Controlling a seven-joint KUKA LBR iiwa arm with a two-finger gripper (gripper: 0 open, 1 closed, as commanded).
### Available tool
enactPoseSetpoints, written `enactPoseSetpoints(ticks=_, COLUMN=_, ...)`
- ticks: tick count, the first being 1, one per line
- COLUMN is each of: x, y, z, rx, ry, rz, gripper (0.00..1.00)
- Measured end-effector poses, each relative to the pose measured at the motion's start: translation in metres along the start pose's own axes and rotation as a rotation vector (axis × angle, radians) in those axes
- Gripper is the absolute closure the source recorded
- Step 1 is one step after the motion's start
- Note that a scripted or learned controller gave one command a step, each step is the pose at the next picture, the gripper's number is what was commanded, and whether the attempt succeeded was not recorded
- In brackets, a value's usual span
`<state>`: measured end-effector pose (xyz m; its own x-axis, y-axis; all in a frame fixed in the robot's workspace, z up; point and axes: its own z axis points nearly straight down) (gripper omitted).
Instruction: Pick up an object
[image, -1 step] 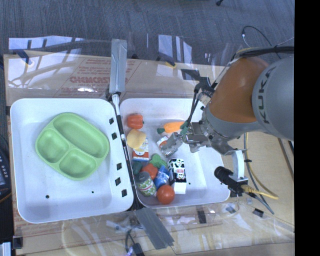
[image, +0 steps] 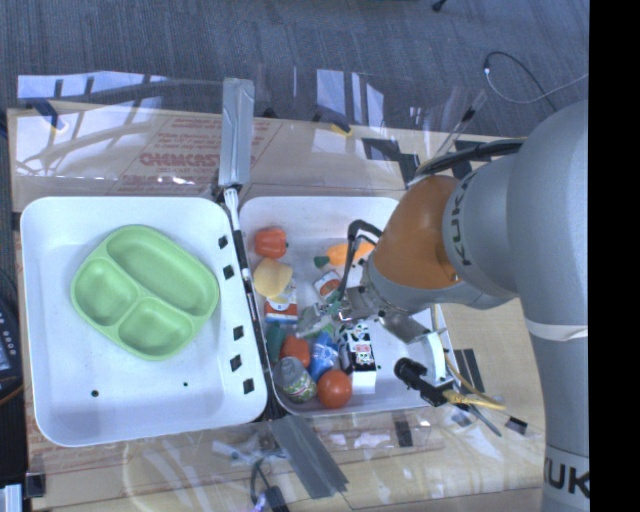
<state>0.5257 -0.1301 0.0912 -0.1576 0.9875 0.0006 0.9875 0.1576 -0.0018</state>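
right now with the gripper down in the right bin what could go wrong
1. The gripper sits low in a tight pile: the red ball, blue item and yellow object lie packed together, so a close may catch two things or only nudge them.
2. Round items may roll off the fingers.
3. The wrist hides part of the right bin, so a grasp is hard to confirm.
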Motion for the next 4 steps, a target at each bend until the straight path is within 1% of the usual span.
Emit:
enactPoseSetpoints(ticks=1, x=0.0, y=-0.001, z=-0.009, rx=0.003, ry=0.0, rz=-0.005, gripper=1.0)
enactPoseSetpoints(ticks=2, x=-0.022, y=0.064, z=-0.074, rx=0.001, ry=-0.002, rz=0.147, gripper=1.0)
enactPoseSetpoints(ticks=3, x=-0.026, y=0.082, z=-0.162, rx=-0.001, ry=-0.001, rz=0.323, gripper=1.0)
enactPoseSetpoints(ticks=4, x=-0.002, y=0.116, z=-0.244, rx=-0.001, ry=-0.001, rz=0.369, gripper=1.0)
